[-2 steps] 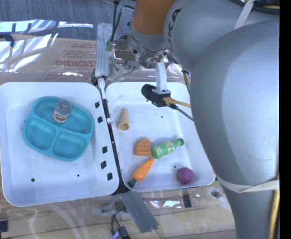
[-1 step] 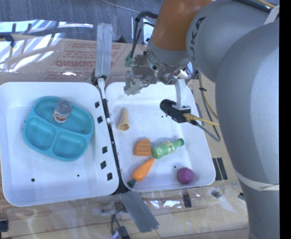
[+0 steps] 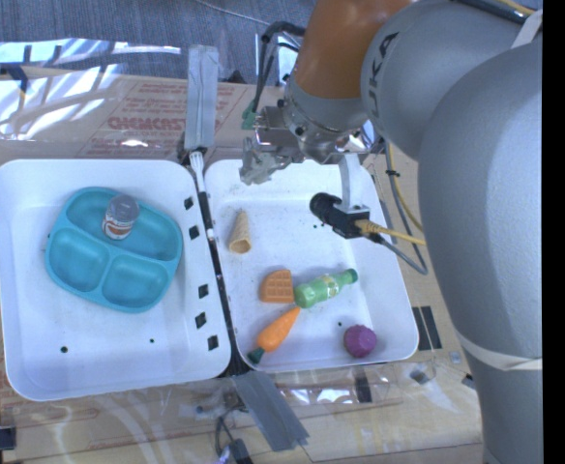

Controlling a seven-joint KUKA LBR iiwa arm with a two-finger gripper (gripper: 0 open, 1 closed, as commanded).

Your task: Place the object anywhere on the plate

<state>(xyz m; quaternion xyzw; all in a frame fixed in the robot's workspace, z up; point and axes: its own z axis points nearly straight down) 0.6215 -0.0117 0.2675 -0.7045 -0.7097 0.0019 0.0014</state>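
Jar (image 3: 120, 217) sits upright on blue plate (image 3: 114, 249), left bin (image 3: 31, 356). Gripper (image 3: 260, 165) at right bin's (image 3: 399, 307) upper edge; can't tell its finger state.

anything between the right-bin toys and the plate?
Yes. The two raised bin walls meet between the right bin's cone, waffle, green bottle, carrot and purple piece and the blue plate. A small jar already stands in the plate's upper compartment.
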